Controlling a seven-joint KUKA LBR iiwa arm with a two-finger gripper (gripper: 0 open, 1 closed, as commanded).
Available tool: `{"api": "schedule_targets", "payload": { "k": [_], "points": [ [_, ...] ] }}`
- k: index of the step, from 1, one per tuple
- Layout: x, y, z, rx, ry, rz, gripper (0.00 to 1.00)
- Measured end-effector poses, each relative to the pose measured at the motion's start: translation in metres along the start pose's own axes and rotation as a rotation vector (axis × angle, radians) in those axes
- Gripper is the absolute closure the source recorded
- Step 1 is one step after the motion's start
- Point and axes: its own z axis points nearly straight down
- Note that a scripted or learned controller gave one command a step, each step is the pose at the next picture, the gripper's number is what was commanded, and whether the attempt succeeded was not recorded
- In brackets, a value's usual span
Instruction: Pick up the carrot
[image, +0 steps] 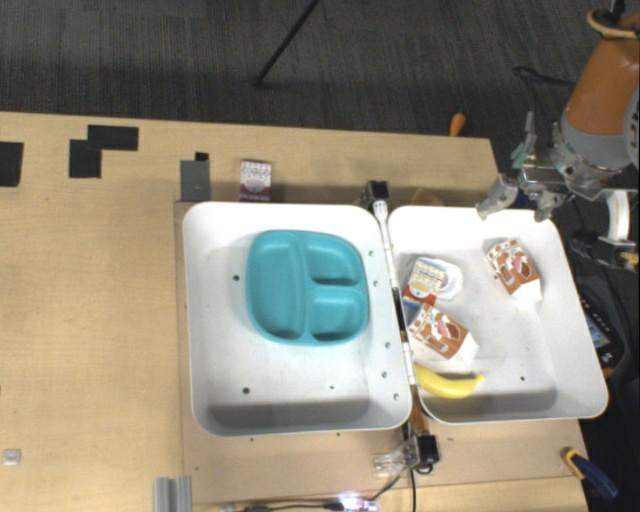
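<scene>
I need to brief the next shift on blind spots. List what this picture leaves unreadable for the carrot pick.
- Carrot: no object in either bin reads clearly as one; the right bin shows packets and a banana.
- Gripper: small and blurred at the camera view's upper right; jaws' state unreadable.
- Arm: cut off by the top and right edges.
- Packet labels: too small to read.

Tray (305, 287) in left bin (215, 330)
</scene>
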Motion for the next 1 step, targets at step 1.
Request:
{"api": "schedule_targets", "payload": {
  "k": [1],
  "points": [
    [0.0608, -0.0196, -0.0474, -0.005, 0.002, -0.066, 0.0]
  ]
}}
